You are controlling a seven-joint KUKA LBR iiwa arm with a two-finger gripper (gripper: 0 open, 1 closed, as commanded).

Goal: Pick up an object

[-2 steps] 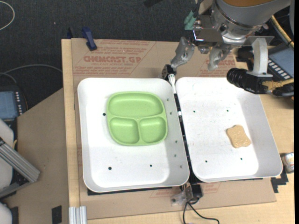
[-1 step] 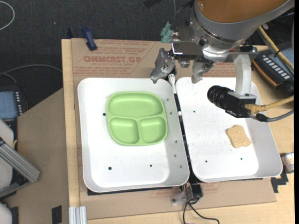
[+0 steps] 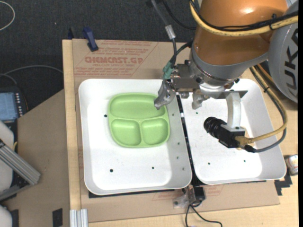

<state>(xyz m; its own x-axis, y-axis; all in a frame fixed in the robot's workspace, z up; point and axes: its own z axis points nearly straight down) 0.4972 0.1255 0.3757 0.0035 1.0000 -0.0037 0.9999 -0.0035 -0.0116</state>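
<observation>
A light green divided plate (image 3: pixel 138 119) with three compartments lies in the left bin (image 3: pixel 94 164), toward its upper middle. My gripper (image 3: pixel 180 100) hangs below the orange and grey wrist (image 3: pixel 222 37), over the seam between the two bins. Its fingers stand apart and the gripper is open. The left fingertip (image 3: pixel 162 100) sits at the plate's upper right rim; whether it touches the rim I cannot tell. The other fingertip (image 3: pixel 196 101) is over the right bin (image 3: pixel 265 164). Nothing shows between the fingers.
A white bracket (image 3: pixel 233 111) with a black cylinder (image 3: pixel 220 129) and a yellow cable (image 3: pixel 270 135) hangs off the arm over the right bin. A cardboard sheet (image 3: pixel 113 56) lies under both bins. The arm's body covers the right bin's far edge.
</observation>
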